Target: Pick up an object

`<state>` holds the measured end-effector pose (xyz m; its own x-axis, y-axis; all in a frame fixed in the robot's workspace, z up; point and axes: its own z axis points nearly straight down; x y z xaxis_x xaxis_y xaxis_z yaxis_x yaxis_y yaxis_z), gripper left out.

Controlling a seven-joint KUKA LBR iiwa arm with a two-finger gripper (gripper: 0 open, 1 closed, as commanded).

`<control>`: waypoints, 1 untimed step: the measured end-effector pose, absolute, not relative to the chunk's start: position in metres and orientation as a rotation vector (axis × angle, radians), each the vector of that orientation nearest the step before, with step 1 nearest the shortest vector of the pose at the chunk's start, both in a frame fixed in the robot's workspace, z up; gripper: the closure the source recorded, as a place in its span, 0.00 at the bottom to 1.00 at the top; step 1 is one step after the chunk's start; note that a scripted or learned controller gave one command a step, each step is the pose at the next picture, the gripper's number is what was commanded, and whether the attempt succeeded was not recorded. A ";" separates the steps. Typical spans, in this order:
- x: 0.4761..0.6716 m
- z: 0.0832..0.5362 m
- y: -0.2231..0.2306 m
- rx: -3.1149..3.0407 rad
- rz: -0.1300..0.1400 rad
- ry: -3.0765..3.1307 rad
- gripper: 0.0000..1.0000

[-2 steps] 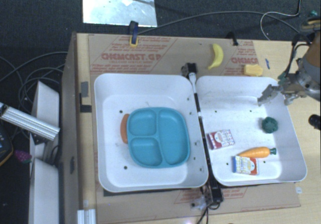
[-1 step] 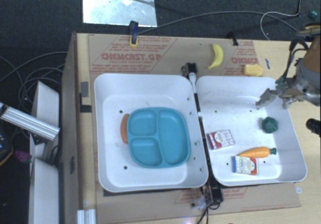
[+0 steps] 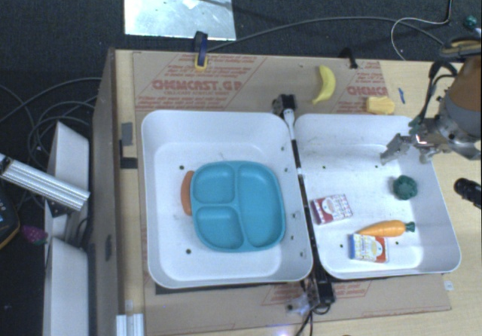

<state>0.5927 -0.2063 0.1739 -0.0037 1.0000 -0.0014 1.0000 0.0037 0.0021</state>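
Left bin (image 3: 162, 138): blue tray (image 3: 237, 203) | right bin (image 3: 444, 244): carrot (image 3: 385, 228), green ball (image 3: 405, 187), two cartons | hand (image 3: 401, 148): open, holding nothing

The right bin (image 3: 361, 138) has bare floor across its far half and middle — open room to come down. Around that bare patch, a green ball (image 3: 405, 187) sits toward the arm side, with a carrot (image 3: 385, 228) and a small carton (image 3: 368, 247) touching at the near edge, and a red-and-white packet (image 3: 330, 209) toward the divider (image 3: 297, 176).
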 end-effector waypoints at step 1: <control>0.577 0.163 -0.206 2.219 0.000 2.222 0.00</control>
